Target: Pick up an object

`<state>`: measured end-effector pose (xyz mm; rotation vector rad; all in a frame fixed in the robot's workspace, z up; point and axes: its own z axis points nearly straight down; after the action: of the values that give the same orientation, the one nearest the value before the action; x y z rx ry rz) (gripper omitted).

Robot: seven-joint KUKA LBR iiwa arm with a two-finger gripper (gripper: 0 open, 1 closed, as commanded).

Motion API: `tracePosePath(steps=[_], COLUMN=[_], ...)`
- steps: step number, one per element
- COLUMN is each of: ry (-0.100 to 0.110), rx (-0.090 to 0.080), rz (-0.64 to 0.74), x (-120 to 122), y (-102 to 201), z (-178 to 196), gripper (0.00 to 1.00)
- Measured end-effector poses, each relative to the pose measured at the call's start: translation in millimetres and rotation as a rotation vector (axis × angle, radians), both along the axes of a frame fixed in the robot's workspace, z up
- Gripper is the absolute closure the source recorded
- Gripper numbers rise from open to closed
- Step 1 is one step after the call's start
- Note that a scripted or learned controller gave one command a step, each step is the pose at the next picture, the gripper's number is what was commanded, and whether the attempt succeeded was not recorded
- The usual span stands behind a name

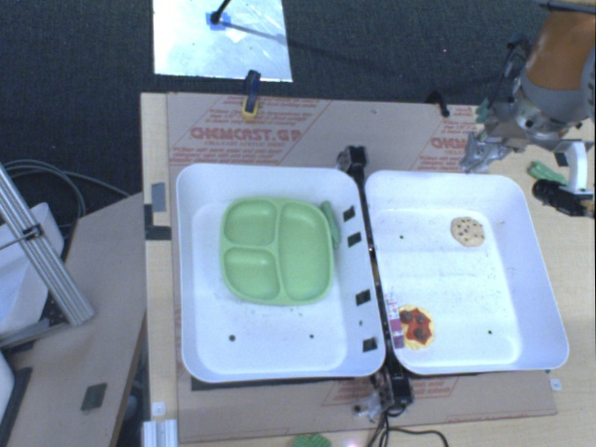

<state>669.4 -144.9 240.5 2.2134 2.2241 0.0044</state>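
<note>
We see two white bins side by side on the bench. Left bin [200,343] holds a green divided tray [277,251], three compartments, lying flat near the bin's middle, its right edge close to the seam between bins. Right bin [535,324] holds a cookie [467,231] in the upper right part, flat on the floor, and a small pizza-like piece [415,326], red and yellow, lower left, near the bin's left wall. The two are well apart from each other.

We place the arm [559,54] at the top right, orange band visible, grey wrist below it. Gripper [480,156] hangs just past the far rim of the right bin, over the cardboard [279,133], not over any object. Nothing between its fingers. We cannot tell if the fingers are spread or pressed together, too small and blurred.

A yellow clamp [250,101] sits at the cardboard's far edge. A shiny sheet [223,26] lies on the dark floor beyond
</note>
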Motion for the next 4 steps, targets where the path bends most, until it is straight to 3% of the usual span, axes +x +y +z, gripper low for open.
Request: tracePosePath(steps=[1, 4], ry=[0.001, 0.002], rx=[0.000, -0.001], rz=[0.001, -0.002], x=[-0.2, -0.4], y=[19.4, 7.5], z=[5.4, -1.1], gripper=[1.00, 1.00])
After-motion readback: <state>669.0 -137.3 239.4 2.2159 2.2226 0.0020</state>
